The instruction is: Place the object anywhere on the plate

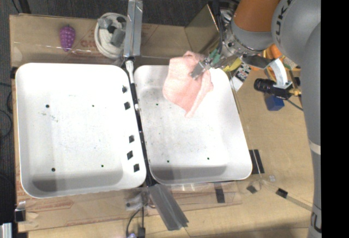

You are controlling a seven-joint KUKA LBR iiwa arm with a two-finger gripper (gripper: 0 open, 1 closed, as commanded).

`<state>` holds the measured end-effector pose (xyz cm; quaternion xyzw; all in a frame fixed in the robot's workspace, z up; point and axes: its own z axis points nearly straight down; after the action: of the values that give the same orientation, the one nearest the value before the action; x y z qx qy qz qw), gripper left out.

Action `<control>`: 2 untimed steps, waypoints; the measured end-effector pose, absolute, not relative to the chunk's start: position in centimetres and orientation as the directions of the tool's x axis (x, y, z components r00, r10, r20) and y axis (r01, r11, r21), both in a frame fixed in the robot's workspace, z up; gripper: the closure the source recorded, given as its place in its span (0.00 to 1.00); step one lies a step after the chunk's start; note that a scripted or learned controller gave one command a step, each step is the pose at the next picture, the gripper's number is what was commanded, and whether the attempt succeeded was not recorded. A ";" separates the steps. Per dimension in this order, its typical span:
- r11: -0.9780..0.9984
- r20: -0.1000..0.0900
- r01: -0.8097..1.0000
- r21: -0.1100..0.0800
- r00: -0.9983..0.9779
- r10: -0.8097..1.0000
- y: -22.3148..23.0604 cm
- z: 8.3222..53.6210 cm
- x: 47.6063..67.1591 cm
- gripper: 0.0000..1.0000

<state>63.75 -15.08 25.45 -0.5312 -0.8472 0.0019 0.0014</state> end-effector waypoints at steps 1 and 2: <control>0.441 0.001 0.898 -0.005 -0.441 0.898 -14.9 23.0 63.8 1.00; 0.761 0.003 0.649 -0.003 -0.761 0.649 -9.3 23.2 63.2 1.00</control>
<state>63.20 -9.27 23.21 -0.3459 -0.9383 0.0010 0.0022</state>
